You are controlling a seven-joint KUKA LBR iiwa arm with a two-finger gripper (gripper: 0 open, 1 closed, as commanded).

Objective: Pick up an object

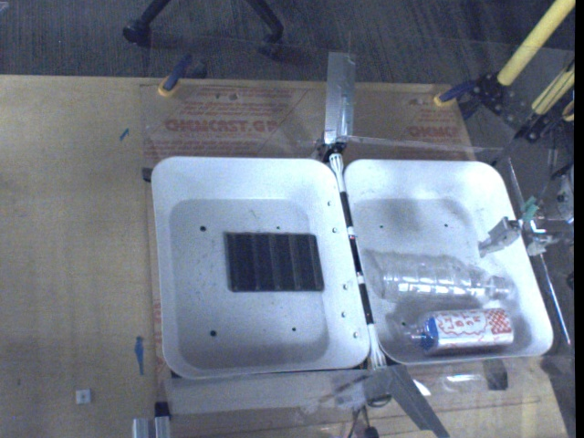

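**Gripper at the right bin's far edge, objects lying untouched**

From my remote station I looked down on the wooden bench [73, 245] with its two white bins side by side. The left bin [182, 190] held a dark ribbed rectangular grate [274, 262], lying flat near the middle of its floor.

The right bin [411, 185] held two things, both toward its near side. A clear plastic bottle [443, 284] lay on its side, stretched left to right across the floor. Just beside it, closer to the near wall, lay a tube with a red-and-white pattern [465, 328] and a blue cap at its left end, also on its side and roughly parallel to the bottle. I could not tell whether the two were touching.

The gripper [504, 235] showed at the right bin's right edge, a pale metallic shape above the bottle's right end and apart from the tube. Nothing was visible between its fingers, and I could not tell whether it was released or clenched; the view was too small and blurred there.

Beyond the bins, yellow-handled clamps [538, 30] stood at the bench's far right corner.
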